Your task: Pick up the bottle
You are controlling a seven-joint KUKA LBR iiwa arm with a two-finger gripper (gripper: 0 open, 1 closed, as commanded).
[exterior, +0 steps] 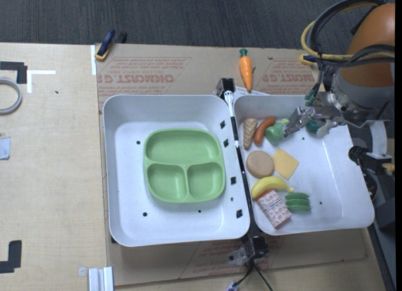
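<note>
Bins sit side by side at mid-frame: the left bin carries a green divided tray, the right bin the toy food. Near that bin's upper left corner lies a small green item, which I take to be the bottle, beside a sausage and a bread roll. The gripper reaches in from the right, its fingers at the bottle's right side; whether they are apart or clamped cannot be told. Lower down lie a banana, a cheese slice and a carton, well clear of the approach.
</note>
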